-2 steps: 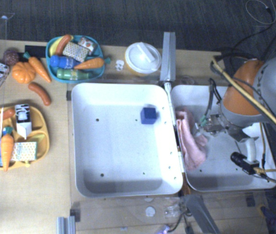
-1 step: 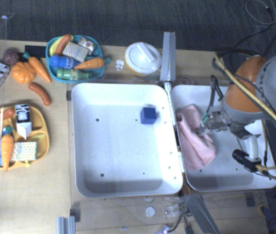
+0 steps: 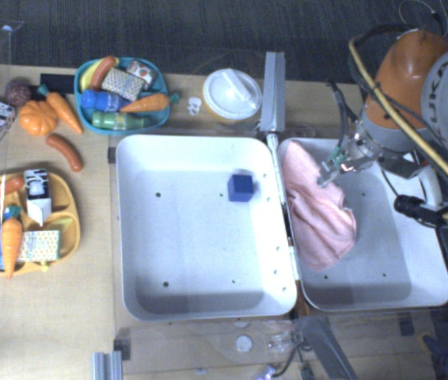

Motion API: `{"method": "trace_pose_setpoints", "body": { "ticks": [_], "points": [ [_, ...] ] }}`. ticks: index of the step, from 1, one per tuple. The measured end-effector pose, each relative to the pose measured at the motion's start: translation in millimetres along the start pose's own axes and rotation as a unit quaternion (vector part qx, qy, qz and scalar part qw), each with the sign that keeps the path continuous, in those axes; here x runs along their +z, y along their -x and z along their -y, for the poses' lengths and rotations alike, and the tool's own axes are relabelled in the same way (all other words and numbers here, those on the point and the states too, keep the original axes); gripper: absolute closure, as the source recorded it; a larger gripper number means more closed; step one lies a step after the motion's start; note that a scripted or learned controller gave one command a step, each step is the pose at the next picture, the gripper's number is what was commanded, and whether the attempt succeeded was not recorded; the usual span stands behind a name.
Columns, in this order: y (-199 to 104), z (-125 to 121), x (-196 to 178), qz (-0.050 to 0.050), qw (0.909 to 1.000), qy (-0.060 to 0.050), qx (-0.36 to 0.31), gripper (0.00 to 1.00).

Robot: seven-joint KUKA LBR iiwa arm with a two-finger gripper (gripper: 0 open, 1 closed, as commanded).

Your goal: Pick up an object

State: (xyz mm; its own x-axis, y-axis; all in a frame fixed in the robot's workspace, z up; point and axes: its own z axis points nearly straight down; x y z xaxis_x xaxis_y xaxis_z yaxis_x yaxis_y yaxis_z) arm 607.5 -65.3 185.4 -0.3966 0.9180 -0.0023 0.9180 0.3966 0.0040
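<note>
The right bin (image 3: pixel 414 291) holds a pink cloth (image 3: pixel 319 212) heaped against its left wall, and the gripper (image 3: pixel 333 167) hangs just at the cloth's upper right edge; whether it pinches any fabric I cannot tell. Soft cloth could slip free or snag the wall on lifting. The blue block (image 3: pixel 241 187) sits left of the cloth, in the left bin (image 3: pixel 192 291), well apart.

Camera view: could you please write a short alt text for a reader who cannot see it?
Seen from above, a grey and orange robot arm reaches from the right, its gripper just above a crumpled pink cloth in the right white bin. The left white bin holds a small blue cube. Toy food in a blue bowl and a yellow tray sits at the left.
</note>
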Motion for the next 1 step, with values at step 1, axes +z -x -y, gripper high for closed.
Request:
{"method": "trace_pose_setpoints", "body": {
  "ticks": [1],
  "points": [
    [-0.1, 0.0, 0.0, 0.000, 1.0000, 0.000, 0.000, 0.00]
  ]
}}
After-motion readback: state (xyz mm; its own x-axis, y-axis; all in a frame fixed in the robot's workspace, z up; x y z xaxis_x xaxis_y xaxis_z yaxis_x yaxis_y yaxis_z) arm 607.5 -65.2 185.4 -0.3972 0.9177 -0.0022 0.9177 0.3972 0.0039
